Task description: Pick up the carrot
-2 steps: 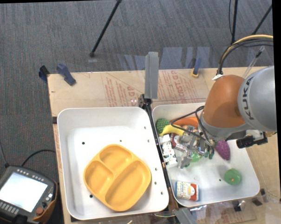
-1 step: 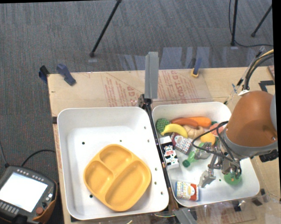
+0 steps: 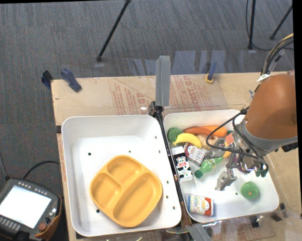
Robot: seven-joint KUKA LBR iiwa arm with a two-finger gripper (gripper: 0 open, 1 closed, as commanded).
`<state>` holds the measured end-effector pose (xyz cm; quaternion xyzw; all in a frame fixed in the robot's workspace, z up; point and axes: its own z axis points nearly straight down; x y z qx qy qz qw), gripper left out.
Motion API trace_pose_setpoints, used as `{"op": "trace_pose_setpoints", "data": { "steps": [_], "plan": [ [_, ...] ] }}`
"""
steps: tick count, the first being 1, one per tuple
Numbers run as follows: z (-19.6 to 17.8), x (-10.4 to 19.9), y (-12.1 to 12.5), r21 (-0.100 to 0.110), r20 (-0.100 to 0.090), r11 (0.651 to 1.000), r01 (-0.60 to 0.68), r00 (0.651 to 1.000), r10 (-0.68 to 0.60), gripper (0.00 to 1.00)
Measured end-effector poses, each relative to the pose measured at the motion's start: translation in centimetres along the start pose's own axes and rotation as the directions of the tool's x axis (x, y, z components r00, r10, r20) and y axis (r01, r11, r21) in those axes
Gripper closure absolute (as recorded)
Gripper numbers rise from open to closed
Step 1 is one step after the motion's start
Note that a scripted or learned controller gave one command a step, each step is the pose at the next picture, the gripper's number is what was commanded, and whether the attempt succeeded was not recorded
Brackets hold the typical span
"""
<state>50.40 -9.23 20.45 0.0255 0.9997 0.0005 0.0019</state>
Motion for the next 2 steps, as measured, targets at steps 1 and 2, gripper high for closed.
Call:
{"op": "trace_pose_setpoints", "data": {
  "steps": [1, 2],
  "plan": [
    [8.8, -6.6, -5.3, -0.001, -0.014, 0.999, -0.052, 0.999, 0.052, 0.00],
    [10.9, -12.4, -5.4, -0.001, 0.007, 0.984, -0.176, 0.984, 0.176, 0.00]
  ]
}}
